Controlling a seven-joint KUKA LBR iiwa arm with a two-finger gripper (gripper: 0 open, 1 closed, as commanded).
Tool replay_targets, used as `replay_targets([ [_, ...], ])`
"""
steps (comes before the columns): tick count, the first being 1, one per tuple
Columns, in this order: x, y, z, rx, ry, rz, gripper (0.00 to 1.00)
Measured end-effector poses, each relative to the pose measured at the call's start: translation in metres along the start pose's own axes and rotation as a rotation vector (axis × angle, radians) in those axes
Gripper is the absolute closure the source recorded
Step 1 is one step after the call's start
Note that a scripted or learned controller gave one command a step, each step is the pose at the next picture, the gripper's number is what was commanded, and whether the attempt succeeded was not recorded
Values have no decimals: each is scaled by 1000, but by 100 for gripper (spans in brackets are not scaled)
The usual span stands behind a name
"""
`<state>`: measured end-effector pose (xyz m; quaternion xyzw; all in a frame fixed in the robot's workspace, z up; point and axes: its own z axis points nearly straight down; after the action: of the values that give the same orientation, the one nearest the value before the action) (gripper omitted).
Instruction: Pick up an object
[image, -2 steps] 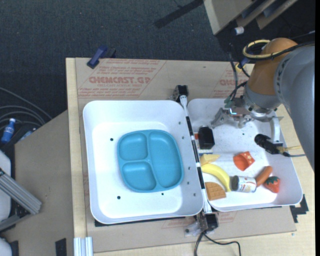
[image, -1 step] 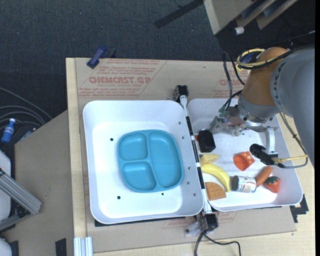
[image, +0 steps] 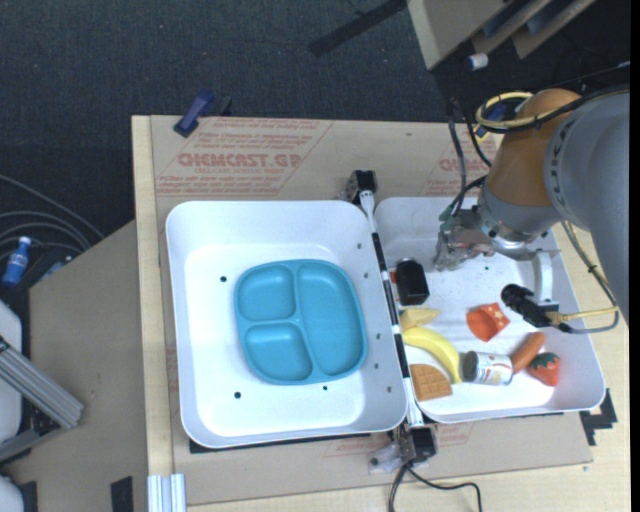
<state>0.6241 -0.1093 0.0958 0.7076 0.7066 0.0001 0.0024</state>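
Note:
My gripper (image: 458, 247) hangs over the back of the right bin (image: 575, 395), beneath the grey arm with its orange band (image: 525, 160). In front of it and to the left lies a black block (image: 410, 282) against the bin's left wall. Nearer the front are a yellow banana (image: 435, 347), a red pepper piece (image: 488, 321), a carrot (image: 527, 350), a small red fruit (image: 545, 369), a small can on its side (image: 490, 370) and a brown cracker (image: 430, 381). The gripper touches none of these.
The left bin (image: 200, 240) holds a blue divided plate (image: 298, 320). A black fitting on a yellow cable (image: 525, 303) juts over the right bin near the pepper. A divider rail (image: 385, 290) runs between the bins. A blue clip (image: 195, 113) lies on the board behind.

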Motion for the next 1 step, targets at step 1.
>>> replay_targets([
  [1, 0, 0, 0, 0, 0, 0, 0],
])
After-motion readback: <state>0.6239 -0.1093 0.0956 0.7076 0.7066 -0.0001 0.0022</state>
